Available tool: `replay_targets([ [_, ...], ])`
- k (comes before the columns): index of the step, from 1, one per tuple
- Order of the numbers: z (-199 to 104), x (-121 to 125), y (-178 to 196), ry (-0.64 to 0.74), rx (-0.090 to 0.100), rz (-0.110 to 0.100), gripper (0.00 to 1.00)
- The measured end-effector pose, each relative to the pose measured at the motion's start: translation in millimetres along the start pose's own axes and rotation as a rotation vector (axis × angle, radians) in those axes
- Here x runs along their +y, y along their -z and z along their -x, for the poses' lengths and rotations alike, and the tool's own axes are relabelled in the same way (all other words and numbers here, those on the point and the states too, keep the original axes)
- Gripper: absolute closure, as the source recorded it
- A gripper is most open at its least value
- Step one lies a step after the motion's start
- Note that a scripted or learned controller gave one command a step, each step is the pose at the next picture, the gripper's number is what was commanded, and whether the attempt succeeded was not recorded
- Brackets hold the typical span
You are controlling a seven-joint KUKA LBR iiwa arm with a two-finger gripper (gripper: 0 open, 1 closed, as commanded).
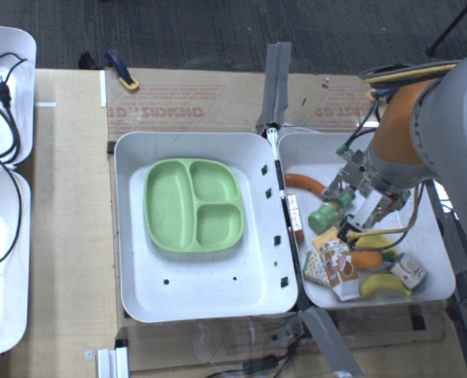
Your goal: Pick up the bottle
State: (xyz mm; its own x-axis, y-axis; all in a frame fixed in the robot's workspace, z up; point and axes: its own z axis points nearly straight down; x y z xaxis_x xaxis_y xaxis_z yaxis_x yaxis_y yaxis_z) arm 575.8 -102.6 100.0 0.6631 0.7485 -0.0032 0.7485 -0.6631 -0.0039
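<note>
Two white bins sit on our cardboard-covered bench; the green bottle (326, 213) lies in the right bin (438, 283), just beside our gripper (357, 203), whose state we cannot tell. We risk snagging the carrot (305, 184) or carton (333, 264) crowding it. Mirrored red lettering on the cardboard (186, 101) reads roughly "CHEMICAL GUYS".

Obj counts, both bins
2 white bins (131, 211); 1 green divided plate (194, 205); 1 green bottle (325, 214); 2 bananas (383, 283); 2 carrots (304, 183); 1 juice carton (331, 264).
</note>
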Motion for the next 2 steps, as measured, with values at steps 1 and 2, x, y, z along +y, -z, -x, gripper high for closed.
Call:
replay_targets([
  [1,2,1,9,-0.004,-0.002,-0.001,1.00],
  [2,-98,6,139,-0.084,0.000,0.003,1.00],
])
